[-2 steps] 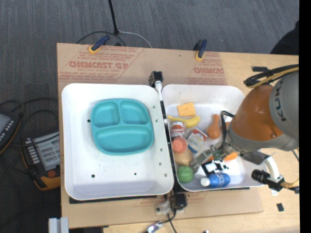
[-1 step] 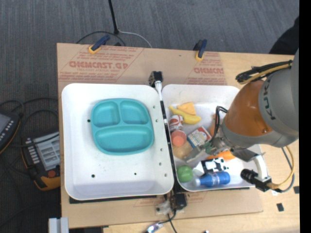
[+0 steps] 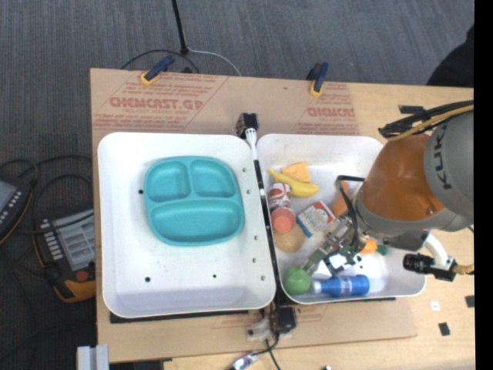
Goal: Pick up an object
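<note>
The right bin (image 3: 308,143) holds several small objects: a yellow banana (image 3: 294,178), a red round fruit (image 3: 283,220), a tan potato-like piece (image 3: 289,240), a green ball (image 3: 297,280), a blue and white bottle (image 3: 347,286) lying flat, and a small white and blue carton (image 3: 314,220). My gripper (image 3: 333,251) hangs low over the middle of this bin, just above the bottle and right of the tan piece. Nothing is visibly held between its fingers.
The left bin (image 3: 123,268) carries a teal divided plate (image 3: 194,200). The arm's orange band and grey wrist (image 3: 400,187) cover the right half of the right bin. Clamps (image 3: 316,78) and cables lie on the cardboard behind the bins.
</note>
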`<state>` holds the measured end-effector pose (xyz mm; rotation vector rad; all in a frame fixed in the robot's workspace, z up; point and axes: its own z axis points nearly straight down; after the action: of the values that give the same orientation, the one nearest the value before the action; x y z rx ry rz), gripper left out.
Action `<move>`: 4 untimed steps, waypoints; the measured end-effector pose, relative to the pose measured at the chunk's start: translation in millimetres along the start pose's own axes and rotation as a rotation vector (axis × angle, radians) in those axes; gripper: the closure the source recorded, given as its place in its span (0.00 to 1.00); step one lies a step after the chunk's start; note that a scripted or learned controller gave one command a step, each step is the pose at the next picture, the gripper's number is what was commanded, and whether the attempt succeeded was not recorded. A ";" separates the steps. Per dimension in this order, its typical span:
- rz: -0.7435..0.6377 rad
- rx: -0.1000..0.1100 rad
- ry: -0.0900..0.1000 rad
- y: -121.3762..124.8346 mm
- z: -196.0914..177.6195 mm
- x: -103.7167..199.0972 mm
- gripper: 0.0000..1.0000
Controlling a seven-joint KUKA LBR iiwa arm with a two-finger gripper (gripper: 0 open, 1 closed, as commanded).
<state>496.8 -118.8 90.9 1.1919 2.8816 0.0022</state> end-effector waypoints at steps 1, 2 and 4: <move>0.099 0.011 0.019 51.1 -34.4 -29.5 0.00; -0.105 -0.005 0.004 11.8 -0.7 -44.3 0.00; -0.768 -0.002 0.004 2.3 0.3 3.3 0.00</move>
<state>496.1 -114.8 90.5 0.0263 3.1220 -0.0070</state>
